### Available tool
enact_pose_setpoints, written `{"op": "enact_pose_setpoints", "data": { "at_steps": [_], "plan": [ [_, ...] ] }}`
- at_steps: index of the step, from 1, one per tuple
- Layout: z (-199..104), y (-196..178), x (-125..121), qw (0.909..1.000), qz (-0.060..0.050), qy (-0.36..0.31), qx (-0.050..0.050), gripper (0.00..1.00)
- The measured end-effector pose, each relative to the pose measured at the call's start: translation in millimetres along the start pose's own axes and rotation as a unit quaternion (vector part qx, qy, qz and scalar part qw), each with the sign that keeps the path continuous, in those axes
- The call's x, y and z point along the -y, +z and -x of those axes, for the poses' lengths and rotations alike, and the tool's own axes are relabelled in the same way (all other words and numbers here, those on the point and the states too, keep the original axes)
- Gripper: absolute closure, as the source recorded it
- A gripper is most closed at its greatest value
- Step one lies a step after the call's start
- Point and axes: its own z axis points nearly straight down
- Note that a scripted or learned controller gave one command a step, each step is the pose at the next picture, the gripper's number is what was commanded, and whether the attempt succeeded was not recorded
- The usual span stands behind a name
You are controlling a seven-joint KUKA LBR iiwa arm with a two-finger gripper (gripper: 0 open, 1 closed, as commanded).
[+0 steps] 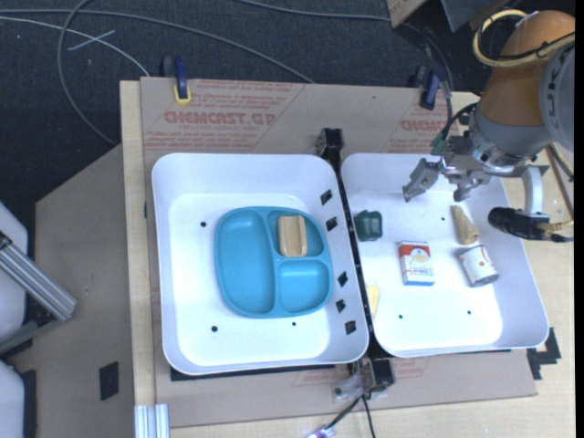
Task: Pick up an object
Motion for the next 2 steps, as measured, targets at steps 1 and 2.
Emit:
{"op": "enact_pose_setpoints", "data": {
  "at_steps": [1,2],
  "plan": [
    [-0.2,-8.1,-3.2,1.0,0.007,-0.001,0.001,0.0],
    [0.8,33.8,-6.3,1.0,0.005,-0.001,0.001,0.0]
  ]
}}
